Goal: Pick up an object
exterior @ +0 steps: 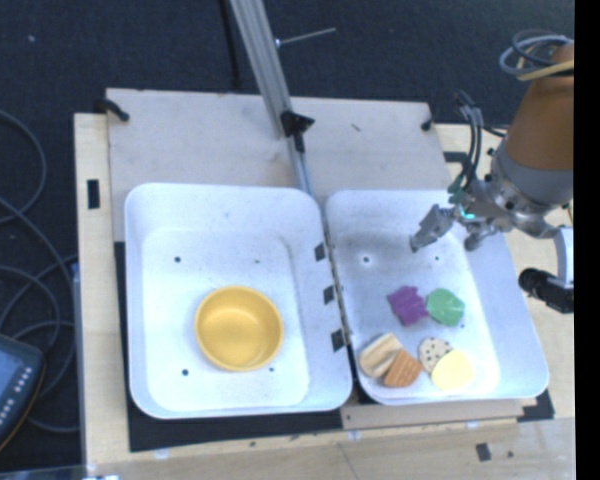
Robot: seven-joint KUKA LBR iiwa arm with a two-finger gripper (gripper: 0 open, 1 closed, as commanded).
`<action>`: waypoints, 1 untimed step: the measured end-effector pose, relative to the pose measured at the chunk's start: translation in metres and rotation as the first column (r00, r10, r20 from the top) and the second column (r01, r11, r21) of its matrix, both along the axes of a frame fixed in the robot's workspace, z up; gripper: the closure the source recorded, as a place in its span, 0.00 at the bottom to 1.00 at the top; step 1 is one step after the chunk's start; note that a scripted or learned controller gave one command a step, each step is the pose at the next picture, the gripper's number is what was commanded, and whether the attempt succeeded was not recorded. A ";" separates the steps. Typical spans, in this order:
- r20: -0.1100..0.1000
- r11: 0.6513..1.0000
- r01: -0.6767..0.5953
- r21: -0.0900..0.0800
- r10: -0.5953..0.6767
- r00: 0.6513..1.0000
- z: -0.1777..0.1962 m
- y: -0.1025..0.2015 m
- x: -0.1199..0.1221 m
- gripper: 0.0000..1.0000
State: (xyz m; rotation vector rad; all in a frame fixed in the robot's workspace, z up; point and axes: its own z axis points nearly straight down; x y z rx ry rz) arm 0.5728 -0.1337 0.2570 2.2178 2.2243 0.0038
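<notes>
My gripper (pixel 452 234) hangs over the far part of the right bin (pixel 370 228), open, with nothing between its fingers. Nearer the front of that bin lie a purple piece (pixel 407 304) and a green piece (pixel 445 307) side by side. In front of them sit a tan block (pixel 379 352), an orange wedge (pixel 404 370), a speckled cookie (pixel 433 350) and a yellow round piece (pixel 454 370). The gripper stands well behind and slightly right of the purple piece, apart from all of them.
A yellow bowl (pixel 239 327) sits in the left bin (pixel 160 218). A slanted metal rail (pixel 265 58) rises behind the bins, ending near their shared edge. The right bin's far left part shows bare white floor.
</notes>
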 end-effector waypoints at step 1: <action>-0.007 1.000 0.006 -0.003 -0.006 1.000 -0.059 0.007 -0.002 0.00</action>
